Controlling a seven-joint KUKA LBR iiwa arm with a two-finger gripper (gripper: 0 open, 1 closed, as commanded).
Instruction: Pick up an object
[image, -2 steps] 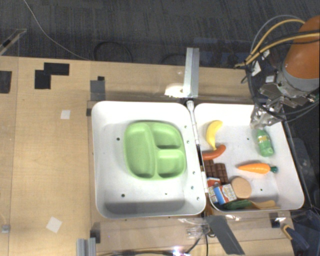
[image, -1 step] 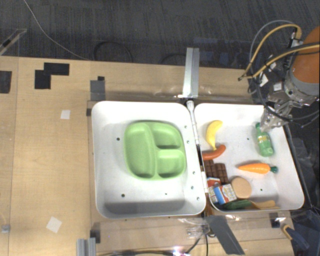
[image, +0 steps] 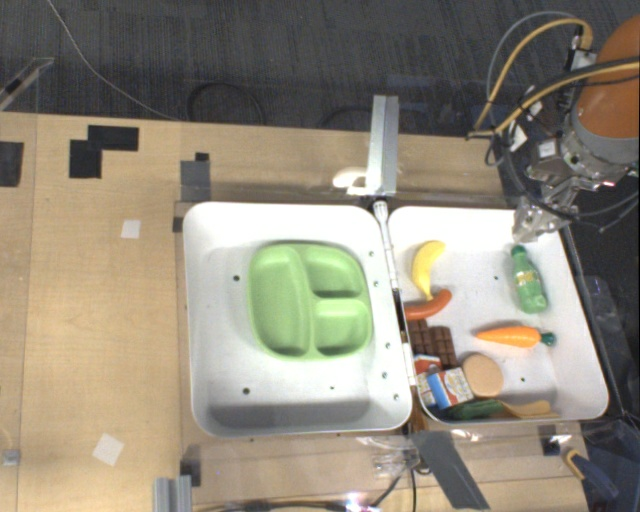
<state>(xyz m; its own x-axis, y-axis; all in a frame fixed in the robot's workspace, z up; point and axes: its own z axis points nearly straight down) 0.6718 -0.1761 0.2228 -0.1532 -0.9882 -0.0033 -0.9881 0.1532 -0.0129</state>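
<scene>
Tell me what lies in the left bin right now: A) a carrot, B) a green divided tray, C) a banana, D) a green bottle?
B: the green divided tray lies alone in the left bin, while the banana, carrot and bottle are in the right bin.

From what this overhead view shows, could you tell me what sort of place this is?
Most likely a robotics lab set up for grasping trials. A wooden bench bears two white bins, one holding a green divided tray, the other toy food like a banana and carrot, with a cabled robot arm alongside.
</scene>
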